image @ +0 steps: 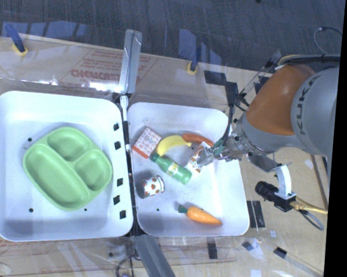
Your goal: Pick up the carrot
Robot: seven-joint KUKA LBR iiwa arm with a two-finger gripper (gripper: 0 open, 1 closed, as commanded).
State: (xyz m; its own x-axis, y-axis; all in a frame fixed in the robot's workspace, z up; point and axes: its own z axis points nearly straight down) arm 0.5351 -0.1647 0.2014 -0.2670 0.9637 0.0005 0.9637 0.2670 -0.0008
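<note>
1. Carrot (202,215): lies flat on the floor of the right bin (232,190), near the bin's front wall, orange body pointing right and green top pointing left. Nothing touches it.
2. Gripper (201,157): positioned over the upper middle of the right bin, at the end of the arm (283,111) that enters from the right. It is well apart from the carrot, which lies nearer the front wall.
3. Gripper state: the fingers sit among several objects and blend with them; whether they are apart or closed cannot be told, and no object is visibly held between them.
4. Objects beside the gripper: a yellow banana (172,143) and an orange-red sausage-shaped item (196,138) lie just left of and behind it. A green bottle (172,168) lies on its side, slanting toward the gripper.
5. Other contents of the right bin: a small box with red and white print (146,142) lies near the left wall; a small round white item with red marks (152,186) lies left of the carrot.
6. Left bin (7,205): holds a green divided plate (66,167) with three compartments, set at a slant.
</note>
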